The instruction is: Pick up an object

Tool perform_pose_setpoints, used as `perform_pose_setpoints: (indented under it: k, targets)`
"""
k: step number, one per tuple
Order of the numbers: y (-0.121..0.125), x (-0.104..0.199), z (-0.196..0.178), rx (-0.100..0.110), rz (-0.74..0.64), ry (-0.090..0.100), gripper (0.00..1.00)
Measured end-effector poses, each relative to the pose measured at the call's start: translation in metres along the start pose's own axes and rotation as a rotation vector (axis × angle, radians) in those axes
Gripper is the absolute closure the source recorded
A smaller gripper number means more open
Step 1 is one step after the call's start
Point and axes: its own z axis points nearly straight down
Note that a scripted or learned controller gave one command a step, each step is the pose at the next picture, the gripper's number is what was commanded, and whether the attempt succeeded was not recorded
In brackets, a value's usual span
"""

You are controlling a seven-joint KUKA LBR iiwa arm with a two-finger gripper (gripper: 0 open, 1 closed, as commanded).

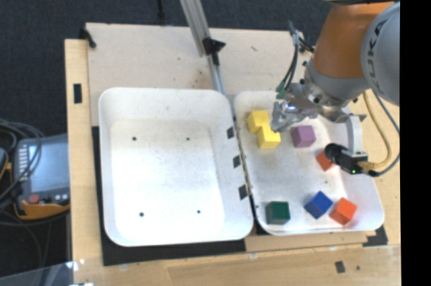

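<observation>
The right bin (363, 221) holds several blocks: a yellow piece (262, 129) at its upper left, a purple cube (304, 136), a small red block (325, 161) partly behind the arm's cable box, a blue cube (318, 204), an orange cube (344, 210) and a dark green cube (277, 212). My gripper (284, 118) hangs over the upper part of this bin, just right of the yellow piece and left of the purple cube. Nothing shows between its fingers.
The left bin (108, 110) lies beside the right one. A slanted aluminium rail (192, 2) crosses the bench behind the bins. A grey device with cables (37, 173) sits off the bench's left edge.
</observation>
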Motion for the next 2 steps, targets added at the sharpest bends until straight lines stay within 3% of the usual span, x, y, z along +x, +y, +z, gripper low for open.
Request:
perform_pose_setpoints:
  k: [2]
  targets:
    - [-0.015, 0.105, -0.005, 0.004, -0.001, 0.001, 1.0]
